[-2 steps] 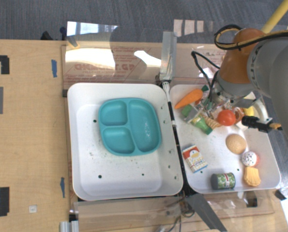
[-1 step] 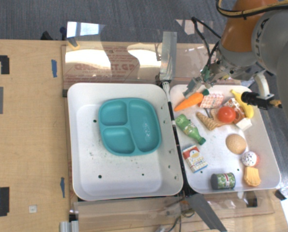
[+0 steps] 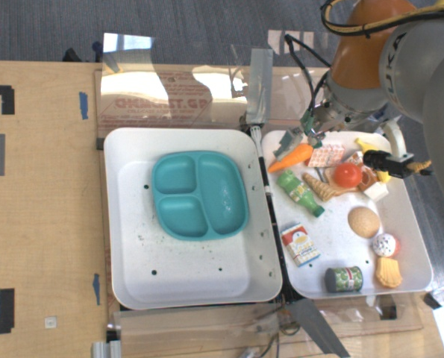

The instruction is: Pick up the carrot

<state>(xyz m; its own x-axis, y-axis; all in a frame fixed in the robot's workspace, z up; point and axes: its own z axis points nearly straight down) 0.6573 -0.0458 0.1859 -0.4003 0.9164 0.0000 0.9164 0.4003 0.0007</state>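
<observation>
Right bin (image 3: 412, 222) holds the carrot (image 3: 292, 157) beneath the hand (image 3: 311, 131), whose finger state I cannot tell.

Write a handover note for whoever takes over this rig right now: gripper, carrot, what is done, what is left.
Gripper: low over the far left corner of the right bin, just above the carrot's thick end; finger state unclear from this view.
Carrot: lying in that corner, tilted, leafy end toward the bin divider, beside the green bottle and the waffle cone.
Done: arm brought to the carrot.
Left: secure the grasp and lift; nothing shows the carrot off the bin floor yet.
</observation>
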